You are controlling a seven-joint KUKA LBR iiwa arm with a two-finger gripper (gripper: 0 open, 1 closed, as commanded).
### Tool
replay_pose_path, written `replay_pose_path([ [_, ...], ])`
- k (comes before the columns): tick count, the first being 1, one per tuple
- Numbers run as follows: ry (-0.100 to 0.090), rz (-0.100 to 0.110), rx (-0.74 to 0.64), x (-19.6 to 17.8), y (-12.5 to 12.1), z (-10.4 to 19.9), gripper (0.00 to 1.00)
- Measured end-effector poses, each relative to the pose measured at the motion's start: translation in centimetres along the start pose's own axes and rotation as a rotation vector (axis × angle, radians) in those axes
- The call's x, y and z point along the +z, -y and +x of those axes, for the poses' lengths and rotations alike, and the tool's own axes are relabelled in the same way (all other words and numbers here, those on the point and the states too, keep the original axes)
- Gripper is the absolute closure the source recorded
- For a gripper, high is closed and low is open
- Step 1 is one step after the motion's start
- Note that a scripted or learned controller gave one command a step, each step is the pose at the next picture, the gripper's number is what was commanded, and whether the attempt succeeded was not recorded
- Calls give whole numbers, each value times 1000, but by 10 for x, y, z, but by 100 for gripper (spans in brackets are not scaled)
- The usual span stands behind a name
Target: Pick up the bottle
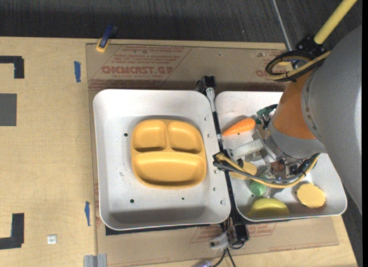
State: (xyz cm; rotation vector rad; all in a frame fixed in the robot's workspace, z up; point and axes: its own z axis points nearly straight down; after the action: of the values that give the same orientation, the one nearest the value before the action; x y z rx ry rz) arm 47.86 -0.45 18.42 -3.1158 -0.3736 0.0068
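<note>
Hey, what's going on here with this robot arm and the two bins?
A grey arm with an orange band reaches in from the right and is down over the right bin. Its claw is low among the toy food there: a carrot, a yellow round piece, a yellow-green fruit and a green item. I cannot tell whether it has hold of anything, and I cannot make out a bottle. The left bin holds a yellow divided plate, untouched.
</note>
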Motion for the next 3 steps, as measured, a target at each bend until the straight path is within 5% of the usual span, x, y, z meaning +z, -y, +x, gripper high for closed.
replay_pose_path([
  [1, 0, 1, -5, -10, 0, 1, 100],
  [2, 1, 1, -5, -10, 0, 1, 0],
  [3, 0, -1, 33, 0, 31, 7, 0],
])
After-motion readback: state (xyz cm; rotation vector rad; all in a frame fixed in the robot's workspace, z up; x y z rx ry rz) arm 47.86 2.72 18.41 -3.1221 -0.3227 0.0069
